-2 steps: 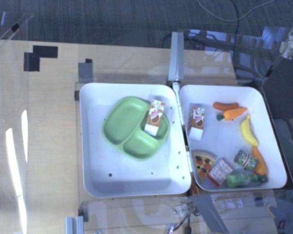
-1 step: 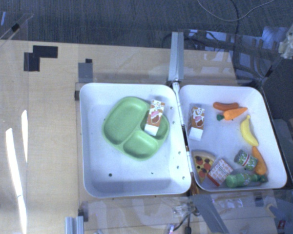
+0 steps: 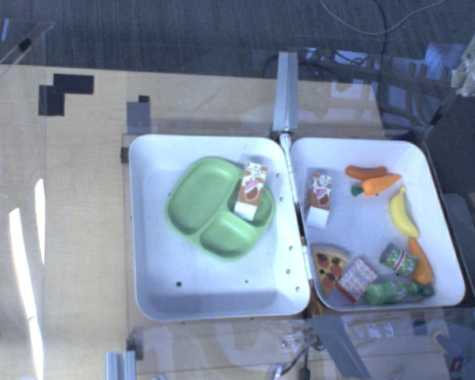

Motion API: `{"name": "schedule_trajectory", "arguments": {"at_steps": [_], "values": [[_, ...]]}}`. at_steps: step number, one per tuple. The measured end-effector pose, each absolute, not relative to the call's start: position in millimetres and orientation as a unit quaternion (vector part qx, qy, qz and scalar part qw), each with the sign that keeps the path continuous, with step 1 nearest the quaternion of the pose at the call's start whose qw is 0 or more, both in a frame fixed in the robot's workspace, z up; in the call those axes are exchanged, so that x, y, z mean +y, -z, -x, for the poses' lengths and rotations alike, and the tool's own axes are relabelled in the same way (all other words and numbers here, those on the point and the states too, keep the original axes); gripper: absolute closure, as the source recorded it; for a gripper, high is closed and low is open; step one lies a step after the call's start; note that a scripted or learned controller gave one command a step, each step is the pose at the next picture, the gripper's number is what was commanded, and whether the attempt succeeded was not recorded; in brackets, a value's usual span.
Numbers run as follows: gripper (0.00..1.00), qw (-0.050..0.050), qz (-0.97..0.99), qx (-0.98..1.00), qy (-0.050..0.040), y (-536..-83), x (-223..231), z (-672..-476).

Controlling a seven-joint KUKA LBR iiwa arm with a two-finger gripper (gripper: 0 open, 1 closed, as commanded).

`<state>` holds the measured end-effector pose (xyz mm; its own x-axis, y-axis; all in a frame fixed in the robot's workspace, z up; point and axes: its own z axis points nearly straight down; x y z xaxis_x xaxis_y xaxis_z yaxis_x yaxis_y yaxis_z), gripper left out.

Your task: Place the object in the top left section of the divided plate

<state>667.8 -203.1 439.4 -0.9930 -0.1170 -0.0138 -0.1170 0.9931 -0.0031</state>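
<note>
- I cannot tell whether the hand is released, clenched or grasping anything, so the approach has to be judged from the arm's side, the view's right.
- From that side the right bin (image 3: 442, 212) comes first. A small carton (image 3: 320, 199) lies by its left wall, long axis running near to far.
- Across the divider, in the left bin (image 3: 154, 236), a second carton (image 3: 251, 190) of the same kind rests on the green divided plate (image 3: 214, 208). It lies over the plate's right-hand compartment and its far end overlaps the rim.
- I judge this second carton to be the task's thing. Its long axis runs near to far, slightly tilted, and the large top left section (image 3: 202, 188) lies bare just to its left, so the move is a short shift leftward.
- The carton hides most of the compartment beneath it, and the print on both cartons is too small to read.
- Which of the two cartons is meant is uncertain.
</note>
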Motion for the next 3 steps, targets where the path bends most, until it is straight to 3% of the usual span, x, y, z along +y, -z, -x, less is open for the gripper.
{"name": "schedule_trajectory", "arguments": {"at_steps": [3], "values": [[1.00,0.007,0.286,0.958,0.0022,-439.8,-203.3,-670.1]]}}
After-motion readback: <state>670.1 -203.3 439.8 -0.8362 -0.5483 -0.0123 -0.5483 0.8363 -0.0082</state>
